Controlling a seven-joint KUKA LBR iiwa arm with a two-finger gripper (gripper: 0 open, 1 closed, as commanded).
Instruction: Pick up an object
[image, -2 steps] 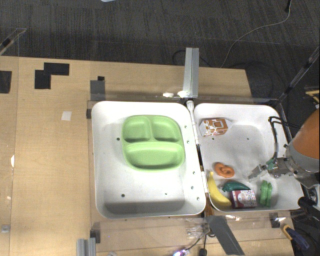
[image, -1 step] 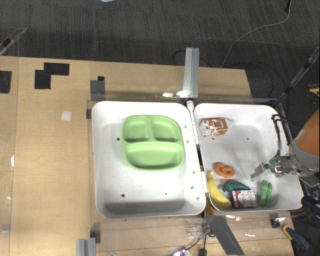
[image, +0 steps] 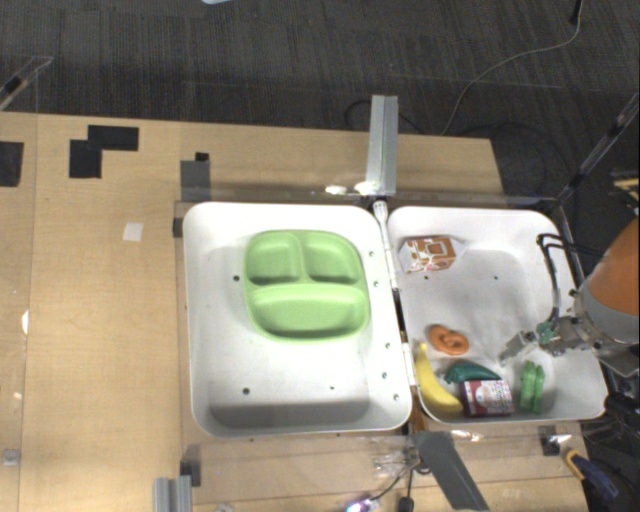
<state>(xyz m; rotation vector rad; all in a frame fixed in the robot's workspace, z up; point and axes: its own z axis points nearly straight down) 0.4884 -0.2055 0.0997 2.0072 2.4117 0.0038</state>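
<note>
Light even, moderately bright, diffuse overhead. White bins near overexposure: left bin (image: 215, 300) flat white, right bin (image: 500, 270) floor washed out. Soft grey shadow along left bin's near wall, another under green tray (image: 303, 283). Small glare spot on metal post (image: 382, 150) base. Counter (image: 90, 330) evenly lit, faint reflections at left edge. Dark floor (image: 250, 50) at top underexposed, grainy. Overall resolution low, small items soft; arm (image: 615, 290) at right edge blurred.

The wooden bench (image: 90, 330) bears 2 white bins (image: 215, 300) side by side.
</note>
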